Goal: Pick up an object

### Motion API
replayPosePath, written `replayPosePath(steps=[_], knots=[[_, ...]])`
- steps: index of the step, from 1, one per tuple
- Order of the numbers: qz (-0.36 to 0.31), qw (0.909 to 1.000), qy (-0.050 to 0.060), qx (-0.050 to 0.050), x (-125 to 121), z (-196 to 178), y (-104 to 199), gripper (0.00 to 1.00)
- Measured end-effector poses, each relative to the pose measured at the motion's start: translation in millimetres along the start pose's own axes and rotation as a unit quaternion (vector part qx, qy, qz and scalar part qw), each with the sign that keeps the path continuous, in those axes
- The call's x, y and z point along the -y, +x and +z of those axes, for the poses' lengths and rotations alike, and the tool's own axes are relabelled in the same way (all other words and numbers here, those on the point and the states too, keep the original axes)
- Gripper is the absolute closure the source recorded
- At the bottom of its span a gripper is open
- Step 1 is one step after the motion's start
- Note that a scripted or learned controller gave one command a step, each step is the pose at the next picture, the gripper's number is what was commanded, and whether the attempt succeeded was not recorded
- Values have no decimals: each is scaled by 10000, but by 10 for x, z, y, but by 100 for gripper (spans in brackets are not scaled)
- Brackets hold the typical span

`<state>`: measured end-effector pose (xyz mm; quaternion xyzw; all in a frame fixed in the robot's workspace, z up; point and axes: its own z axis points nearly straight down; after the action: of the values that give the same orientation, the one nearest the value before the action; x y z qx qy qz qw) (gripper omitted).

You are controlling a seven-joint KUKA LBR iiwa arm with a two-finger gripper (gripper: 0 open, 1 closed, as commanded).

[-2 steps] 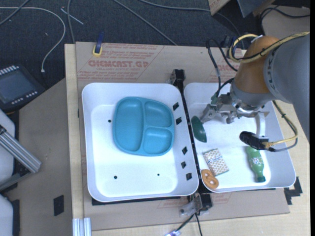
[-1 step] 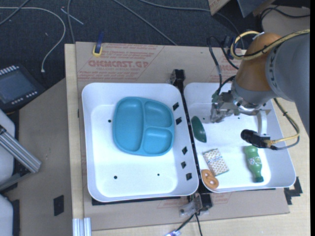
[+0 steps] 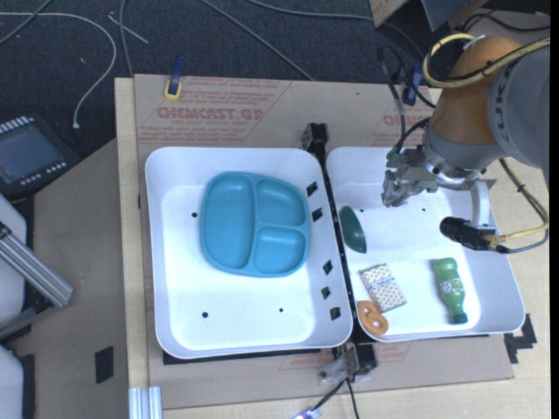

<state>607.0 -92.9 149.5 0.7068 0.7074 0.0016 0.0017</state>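
**A:** Operator, what can you count, from the left side to the right?

**B:** You have two white bins. In the left bin (image 3: 170, 260), far to the left of the gripper (image 3: 403, 186), lies one blue divided plate (image 3: 254, 223) with three compartments. In the right bin (image 3: 489, 286) you see four small things: one dark green oval piece (image 3: 353, 230) just below-left of the gripper, one patterned packet (image 3: 383, 286) and one orange ring (image 3: 374, 320) further below it, and one green bottle (image 3: 450, 289) below-right, lying on its side.

**A:** And the gripper itself?

**B:** It hangs over the upper part of the right bin. You see nothing between its fingers; how wide they stand, I cannot tell.

**A:** The surface, the room?

**B:** One brown printed cardboard sheet (image 3: 236, 107) lies under the bins. Behind it you have dark carpet (image 3: 262, 16) with loose cables (image 3: 105, 24).
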Motion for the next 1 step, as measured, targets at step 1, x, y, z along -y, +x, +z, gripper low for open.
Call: replayPosePath(steps=[1], knots=[[2, 10000, -13, 5, -81, -544, -85, 100]])
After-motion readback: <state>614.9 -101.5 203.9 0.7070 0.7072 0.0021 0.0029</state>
